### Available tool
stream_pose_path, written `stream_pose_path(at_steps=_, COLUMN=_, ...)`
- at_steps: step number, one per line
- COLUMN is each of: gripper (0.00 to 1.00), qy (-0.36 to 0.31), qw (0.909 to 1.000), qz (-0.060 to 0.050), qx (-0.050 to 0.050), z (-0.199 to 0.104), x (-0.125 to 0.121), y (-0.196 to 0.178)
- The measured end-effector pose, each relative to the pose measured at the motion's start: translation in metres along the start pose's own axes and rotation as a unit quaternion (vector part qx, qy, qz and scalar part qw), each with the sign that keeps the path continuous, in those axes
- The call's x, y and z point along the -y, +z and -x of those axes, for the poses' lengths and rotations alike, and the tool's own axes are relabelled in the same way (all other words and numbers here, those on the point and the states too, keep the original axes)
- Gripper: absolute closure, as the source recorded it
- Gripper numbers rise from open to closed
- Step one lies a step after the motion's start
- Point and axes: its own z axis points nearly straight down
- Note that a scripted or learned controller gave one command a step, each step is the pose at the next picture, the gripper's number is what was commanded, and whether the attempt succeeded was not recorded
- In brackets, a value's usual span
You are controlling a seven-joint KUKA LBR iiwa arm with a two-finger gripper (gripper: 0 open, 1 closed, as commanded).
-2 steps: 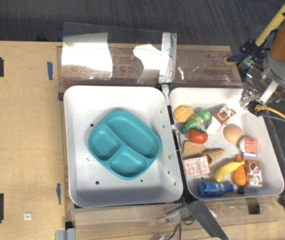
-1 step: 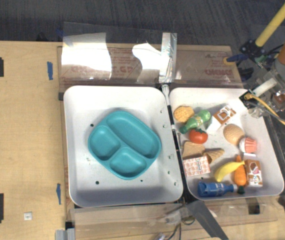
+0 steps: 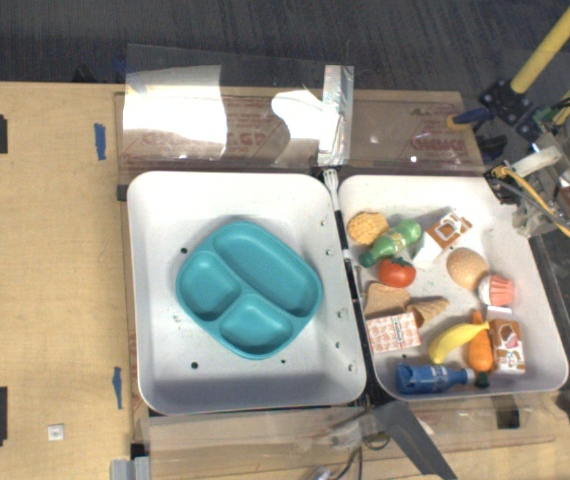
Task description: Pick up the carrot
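Observation:
The carrot [image 3: 480, 351] is a small orange toy with a green tip. It lies near the front right of the right bin [image 3: 550, 313], between a yellow banana [image 3: 451, 341] and a small red-and-white carton [image 3: 508, 346]. The arm's wrist and gripper [image 3: 557, 196] hang with looped cables over that bin's back right corner. They are well behind the carrot and apart from every toy.
Toys crowd the right bin: a waffle [image 3: 367, 227], a green vegetable [image 3: 396, 239], a tomato [image 3: 397, 272], an egg [image 3: 465, 266], a pink cupcake [image 3: 499, 290], a cone [image 3: 413, 313] and a blue bottle [image 3: 432, 376]. The left bin [image 3: 155, 218] holds a teal divided plate [image 3: 249, 287].

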Motion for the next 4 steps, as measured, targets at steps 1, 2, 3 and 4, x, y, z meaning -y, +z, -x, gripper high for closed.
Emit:
stream_pose_path(at_steps=1, gripper=1.0, qy=0.023, qw=0.9997, qz=-0.001, qx=0.0, z=0.04, x=0.01, y=-0.016)
stream_pose_path(at_steps=2, gripper=1.0, qy=0.027, qw=0.9996, qz=-0.002, qx=0.0, z=0.075, x=0.019, y=-0.029)
stream_pose_path(at_steps=3, gripper=1.0, qy=0.026, qw=0.9997, qz=-0.001, qx=0.001, z=0.041, x=0.011, y=-0.012)
stream_pose_path(at_steps=4, gripper=1.0, qy=0.026, qw=0.9997, qz=-0.001, qx=0.001, z=0.041, x=0.011, y=-0.013)
